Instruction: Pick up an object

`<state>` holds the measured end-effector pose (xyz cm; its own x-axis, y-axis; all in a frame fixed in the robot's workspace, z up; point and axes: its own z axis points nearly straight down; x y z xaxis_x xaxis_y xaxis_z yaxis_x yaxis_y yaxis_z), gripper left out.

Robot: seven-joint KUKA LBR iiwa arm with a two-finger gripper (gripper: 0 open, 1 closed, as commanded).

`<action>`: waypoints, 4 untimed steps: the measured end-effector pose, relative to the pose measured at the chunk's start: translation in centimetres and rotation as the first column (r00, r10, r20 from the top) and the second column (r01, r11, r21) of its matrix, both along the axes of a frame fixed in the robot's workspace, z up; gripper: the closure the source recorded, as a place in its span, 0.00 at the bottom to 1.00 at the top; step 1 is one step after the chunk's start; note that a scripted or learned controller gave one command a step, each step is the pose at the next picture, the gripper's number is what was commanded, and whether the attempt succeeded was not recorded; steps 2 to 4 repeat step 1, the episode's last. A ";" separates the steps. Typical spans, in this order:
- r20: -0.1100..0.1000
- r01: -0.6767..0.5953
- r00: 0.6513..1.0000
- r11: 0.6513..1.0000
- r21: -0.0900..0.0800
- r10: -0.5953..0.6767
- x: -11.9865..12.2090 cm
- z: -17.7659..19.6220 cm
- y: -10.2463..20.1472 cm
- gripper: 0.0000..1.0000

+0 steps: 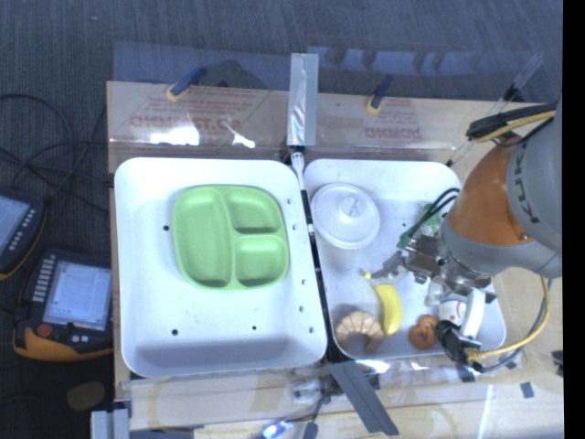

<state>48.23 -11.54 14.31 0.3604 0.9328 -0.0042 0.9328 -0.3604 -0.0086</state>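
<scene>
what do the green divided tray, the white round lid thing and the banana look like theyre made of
Green divided tray: likely moulded plastic, with a uniform colour, soft sheen and rounded compartments.
White round lid: probably plastic too, smooth and slightly glossy with a small centre knob; ceramic can't be ruled out.
Banana: evenly yellow and smooth, so possibly a plastic toy, though the view is too coarse to tell it from real fruit.

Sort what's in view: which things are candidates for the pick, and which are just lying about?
Job: gripper; banana, white lid, tan shell-like piece, brown item in right bin.

Lying about: green tray in left bin, handheld pendant.
</scene>
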 end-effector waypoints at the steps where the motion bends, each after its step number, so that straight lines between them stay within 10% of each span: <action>1: 0.011 0.240 0.971 0.971 0.000 -0.240 1.4 -5.6 0.7 0.00; 4: 0.011 0.240 0.971 0.971 0.000 -0.240 1.4 -5.6 0.7 0.00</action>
